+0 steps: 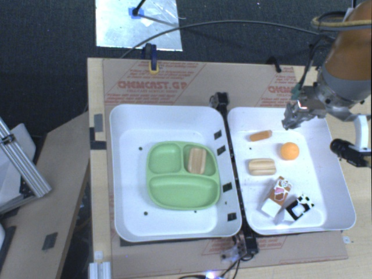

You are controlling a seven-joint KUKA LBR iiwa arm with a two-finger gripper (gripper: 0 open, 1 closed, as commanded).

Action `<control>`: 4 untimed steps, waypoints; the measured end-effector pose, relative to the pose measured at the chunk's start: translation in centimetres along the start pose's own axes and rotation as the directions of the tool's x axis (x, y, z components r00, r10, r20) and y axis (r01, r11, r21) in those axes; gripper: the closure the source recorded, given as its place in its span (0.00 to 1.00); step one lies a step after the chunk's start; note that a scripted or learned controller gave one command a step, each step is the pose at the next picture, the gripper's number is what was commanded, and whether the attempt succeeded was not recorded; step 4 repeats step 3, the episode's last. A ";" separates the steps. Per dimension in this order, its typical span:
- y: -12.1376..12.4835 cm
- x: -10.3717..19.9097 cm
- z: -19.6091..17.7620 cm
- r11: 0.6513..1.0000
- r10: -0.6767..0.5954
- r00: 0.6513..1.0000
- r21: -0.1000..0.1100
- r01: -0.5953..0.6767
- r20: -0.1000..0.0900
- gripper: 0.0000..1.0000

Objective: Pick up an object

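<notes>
1. My gripper (290,122) hovers at the right bin's (334,214) twelve o'clock edge; I cannot tell its state.
2. Nothing is lifted yet: the sausage (260,135) lies at its seven o'clock, the orange ball (289,151) at six.
3. Descent, grasp and lift remain.

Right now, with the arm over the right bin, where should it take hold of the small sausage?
Probably across the middle of the sausage, coming straight down. It lies flat and nearly crosswise in the right bin, apart from the orange ball and bun, so both long sides look free.
</notes>
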State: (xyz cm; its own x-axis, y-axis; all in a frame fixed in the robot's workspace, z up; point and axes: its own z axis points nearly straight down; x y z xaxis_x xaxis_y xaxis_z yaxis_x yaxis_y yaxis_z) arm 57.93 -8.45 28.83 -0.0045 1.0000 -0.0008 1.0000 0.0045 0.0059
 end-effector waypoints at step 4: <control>-5.2 15.2 4.2 1.000 -0.004 1.000 0.006 0.004 -0.002 1.00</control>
